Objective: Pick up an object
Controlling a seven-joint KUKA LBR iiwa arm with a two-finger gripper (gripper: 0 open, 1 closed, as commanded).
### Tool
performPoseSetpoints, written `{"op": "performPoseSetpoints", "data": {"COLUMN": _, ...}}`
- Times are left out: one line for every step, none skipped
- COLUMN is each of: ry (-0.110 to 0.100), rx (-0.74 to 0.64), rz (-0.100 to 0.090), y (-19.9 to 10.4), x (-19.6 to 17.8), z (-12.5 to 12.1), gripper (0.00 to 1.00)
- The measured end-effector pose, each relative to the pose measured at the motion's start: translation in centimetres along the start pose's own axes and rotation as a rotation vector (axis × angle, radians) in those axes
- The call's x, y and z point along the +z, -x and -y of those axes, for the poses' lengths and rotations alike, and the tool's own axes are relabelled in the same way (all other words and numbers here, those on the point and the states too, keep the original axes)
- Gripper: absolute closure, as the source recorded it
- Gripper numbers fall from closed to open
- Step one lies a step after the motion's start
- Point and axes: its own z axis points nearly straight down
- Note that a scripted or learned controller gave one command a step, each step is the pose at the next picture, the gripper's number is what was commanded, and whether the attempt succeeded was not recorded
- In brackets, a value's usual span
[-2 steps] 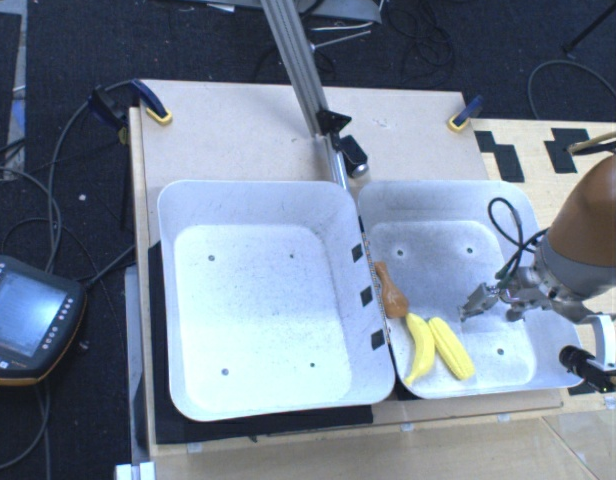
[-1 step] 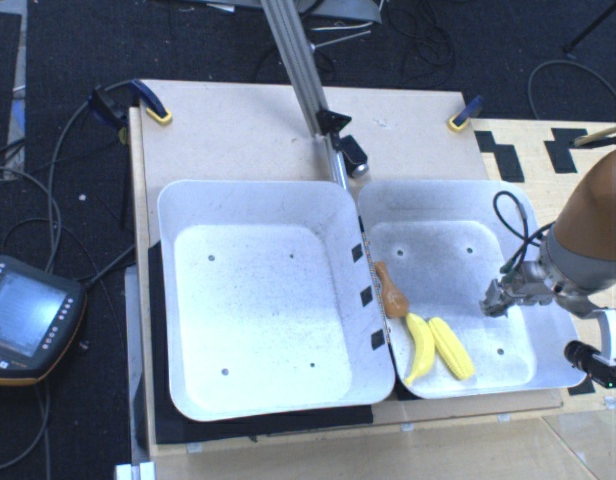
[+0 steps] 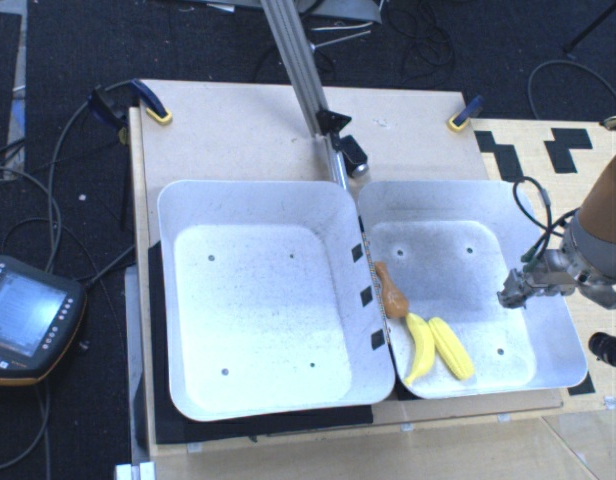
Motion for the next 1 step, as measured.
{"op": "performPoseSetpoints", "data": {"ry": 0.0, "rx": -0.001, "rz": 0.0, "y": 0.02, "x": -3.82, "z": -0.1, "gripper": 1.0}}
